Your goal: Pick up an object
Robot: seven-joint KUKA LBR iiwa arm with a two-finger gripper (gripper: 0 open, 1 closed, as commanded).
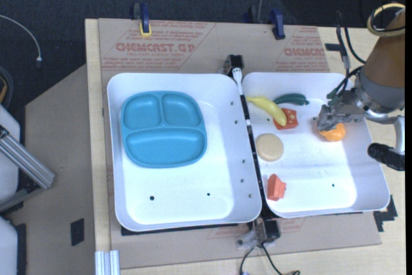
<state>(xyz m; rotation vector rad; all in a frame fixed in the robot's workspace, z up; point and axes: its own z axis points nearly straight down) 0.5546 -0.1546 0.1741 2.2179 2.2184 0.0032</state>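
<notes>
In the right bin (347,193) lie a yellow banana (268,109), a dark green pepper (291,99), a small red piece (290,119), a round beige disc (270,147), an orange-red block (276,187) and an orange fruit (333,132). My gripper (330,119) is low at the bin's right side, directly over the orange fruit and touching or nearly touching its top. The fruit's upper part is hidden by the gripper body.
The left bin (193,203) holds a blue divided plate (164,127). A black divider with a clamp (235,65) runs between the bins. The arm (386,67) comes in over the right bin's far right corner. Blue clamps (145,21) sit on the bench's far edge.
</notes>
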